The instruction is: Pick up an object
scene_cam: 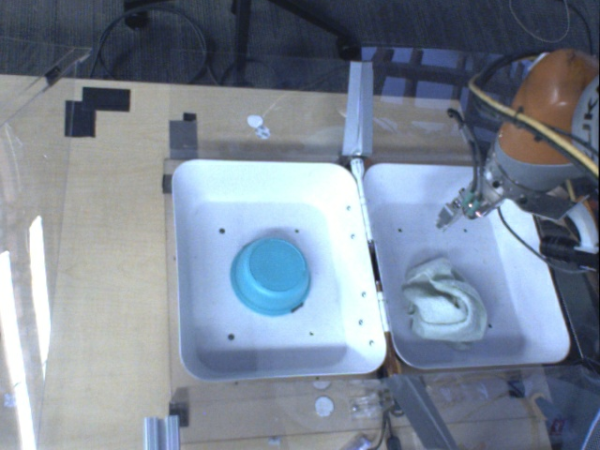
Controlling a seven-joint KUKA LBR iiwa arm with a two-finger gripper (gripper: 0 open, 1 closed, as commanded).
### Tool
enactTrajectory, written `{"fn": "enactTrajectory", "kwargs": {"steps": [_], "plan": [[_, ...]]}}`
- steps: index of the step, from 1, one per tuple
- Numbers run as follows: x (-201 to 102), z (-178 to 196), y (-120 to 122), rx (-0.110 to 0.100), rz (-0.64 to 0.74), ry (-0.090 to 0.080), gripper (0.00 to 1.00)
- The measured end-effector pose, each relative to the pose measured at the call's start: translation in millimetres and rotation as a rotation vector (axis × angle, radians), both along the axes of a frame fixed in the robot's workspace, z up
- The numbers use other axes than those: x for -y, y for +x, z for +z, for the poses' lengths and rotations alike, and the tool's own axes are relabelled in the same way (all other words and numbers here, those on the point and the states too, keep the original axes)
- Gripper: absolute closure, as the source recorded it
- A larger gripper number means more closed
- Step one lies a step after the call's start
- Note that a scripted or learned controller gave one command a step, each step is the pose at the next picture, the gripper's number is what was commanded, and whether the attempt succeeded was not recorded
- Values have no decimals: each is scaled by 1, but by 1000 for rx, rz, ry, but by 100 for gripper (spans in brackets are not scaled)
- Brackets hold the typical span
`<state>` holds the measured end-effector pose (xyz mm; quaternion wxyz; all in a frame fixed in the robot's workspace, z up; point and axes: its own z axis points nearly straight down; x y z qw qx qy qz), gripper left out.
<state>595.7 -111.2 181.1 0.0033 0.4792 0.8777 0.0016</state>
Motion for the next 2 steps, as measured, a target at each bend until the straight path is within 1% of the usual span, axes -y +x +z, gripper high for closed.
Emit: {"fn": "enactTrajectory", "kwargs": {"steps": [1, 2], "plan": [[56, 47, 25, 1, 58, -2, 100], [11, -5, 57, -2, 161, -1, 100]]}}
